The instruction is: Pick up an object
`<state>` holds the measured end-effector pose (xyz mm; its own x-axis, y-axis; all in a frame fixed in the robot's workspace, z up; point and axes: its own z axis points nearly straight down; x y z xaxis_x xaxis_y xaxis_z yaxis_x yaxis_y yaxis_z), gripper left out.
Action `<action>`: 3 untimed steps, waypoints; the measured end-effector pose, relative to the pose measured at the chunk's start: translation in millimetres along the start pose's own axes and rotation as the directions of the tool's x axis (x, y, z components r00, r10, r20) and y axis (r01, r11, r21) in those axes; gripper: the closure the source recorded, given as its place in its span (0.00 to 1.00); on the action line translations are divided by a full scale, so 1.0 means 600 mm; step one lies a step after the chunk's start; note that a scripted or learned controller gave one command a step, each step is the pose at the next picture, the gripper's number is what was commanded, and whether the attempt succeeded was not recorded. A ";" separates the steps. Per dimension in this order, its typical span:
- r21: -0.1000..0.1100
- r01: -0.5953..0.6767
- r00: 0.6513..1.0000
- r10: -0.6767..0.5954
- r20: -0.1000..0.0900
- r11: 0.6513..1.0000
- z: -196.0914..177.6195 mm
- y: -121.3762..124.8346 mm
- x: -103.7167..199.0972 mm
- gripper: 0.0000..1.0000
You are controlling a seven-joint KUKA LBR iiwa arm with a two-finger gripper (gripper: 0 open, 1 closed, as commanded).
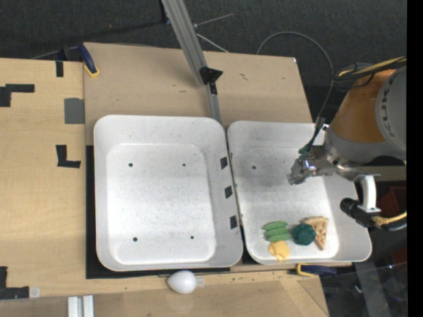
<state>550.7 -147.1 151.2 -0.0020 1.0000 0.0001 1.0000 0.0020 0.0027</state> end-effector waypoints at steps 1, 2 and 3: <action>-0.001 0.000 1.000 0.000 0.000 1.000 -0.075 -0.005 0.011 1.00; -0.001 0.000 1.000 0.000 0.001 1.000 -0.144 -0.003 0.012 1.00; 0.004 0.006 1.000 -0.006 -0.002 1.000 -0.149 -0.001 0.111 1.00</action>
